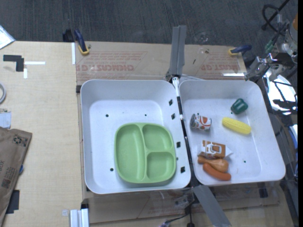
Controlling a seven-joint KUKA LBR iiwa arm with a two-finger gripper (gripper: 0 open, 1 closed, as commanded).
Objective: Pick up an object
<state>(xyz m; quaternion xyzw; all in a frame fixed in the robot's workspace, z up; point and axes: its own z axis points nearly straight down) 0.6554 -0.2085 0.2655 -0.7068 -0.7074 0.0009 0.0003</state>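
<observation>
One yellow corn cob [236, 126] lies in the right bin [265, 174], long axis running left-right, slightly downward.

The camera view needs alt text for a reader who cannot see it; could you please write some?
Two shallow white bins sit side by side on a bench, seen from above. The left bin holds a green divided plate; the right bin holds a small can, a corn cob, a green pepper, a small carton and a carrot.
</observation>
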